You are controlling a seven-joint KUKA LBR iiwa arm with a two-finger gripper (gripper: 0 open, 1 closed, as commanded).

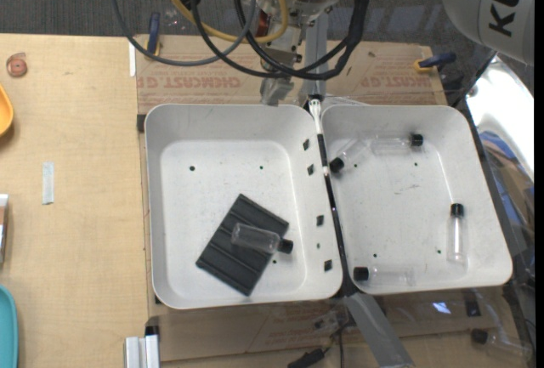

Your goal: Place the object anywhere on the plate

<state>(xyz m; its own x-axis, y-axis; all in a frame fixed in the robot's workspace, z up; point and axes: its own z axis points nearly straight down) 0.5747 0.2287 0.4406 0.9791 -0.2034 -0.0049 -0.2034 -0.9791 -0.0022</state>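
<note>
A black ribbed rectangular plate lies tilted in the left bin, toward its front. A clear vial with a black cap rests on its side across the plate's upper right part, and the cap end sticks out just past the plate's right edge. My gripper hangs above the back rims where the two bins meet, well clear of the plate. It is open, with nothing between its fingers.
The right bin holds several more clear black-capped vials, one at the back, one by the right wall, one at the front. Cables droop from the arm over the back. A wooden bench lies to the left.
</note>
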